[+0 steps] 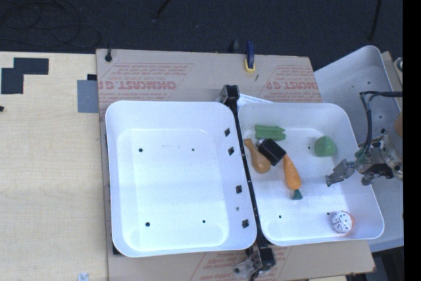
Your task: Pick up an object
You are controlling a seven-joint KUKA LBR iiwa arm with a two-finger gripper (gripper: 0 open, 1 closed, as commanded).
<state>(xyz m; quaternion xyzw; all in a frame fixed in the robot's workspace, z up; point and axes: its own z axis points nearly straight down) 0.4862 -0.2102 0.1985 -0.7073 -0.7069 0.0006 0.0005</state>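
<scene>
Carrot (291, 174) lies mid right bin (368, 220), nothing gripped. Gripper (339, 174) hangs near right wall, finger state cannot be told. Approach step judged; descent onto carrot needed next.

I see two white bins: the left bin (172, 174) shows small dark dots on its floor, and the right bin (309, 207) holds the colours. There is a dark green long piece (270, 132), a paler green round lump (324, 146), a black block (271, 152), a tan-brown piece (256, 158), an orange carrot (291, 173) with a green tip, and a white ball (341, 222) speckled black. The worktop (46, 174) is pale wood; the cardboard (164, 76) is brown with red print.
</scene>
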